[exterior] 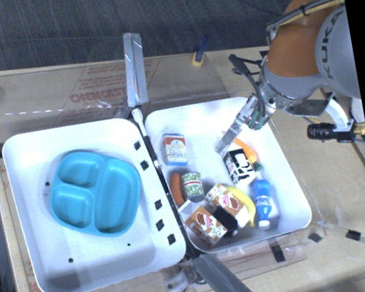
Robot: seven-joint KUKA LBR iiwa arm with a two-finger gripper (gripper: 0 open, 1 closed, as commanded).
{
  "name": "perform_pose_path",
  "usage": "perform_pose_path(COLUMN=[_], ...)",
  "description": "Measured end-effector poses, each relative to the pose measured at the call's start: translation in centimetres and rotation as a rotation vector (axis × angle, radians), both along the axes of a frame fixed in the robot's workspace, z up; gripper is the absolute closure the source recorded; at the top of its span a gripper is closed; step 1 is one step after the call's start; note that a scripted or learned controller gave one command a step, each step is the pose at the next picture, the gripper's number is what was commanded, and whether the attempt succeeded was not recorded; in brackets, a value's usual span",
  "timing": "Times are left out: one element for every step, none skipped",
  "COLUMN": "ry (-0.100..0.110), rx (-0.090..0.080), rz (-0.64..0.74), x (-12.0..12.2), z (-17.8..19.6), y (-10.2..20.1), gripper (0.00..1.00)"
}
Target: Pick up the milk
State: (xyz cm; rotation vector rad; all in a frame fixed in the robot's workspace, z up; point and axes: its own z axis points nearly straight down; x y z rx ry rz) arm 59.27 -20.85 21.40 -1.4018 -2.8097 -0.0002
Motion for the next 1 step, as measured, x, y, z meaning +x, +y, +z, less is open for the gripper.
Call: perform_pose_path(ry=[-0.001], rx=[-0.001], rz=[-0.036], x=[1.26], z=[-12.21], y=[0.05], gripper=[0.00])
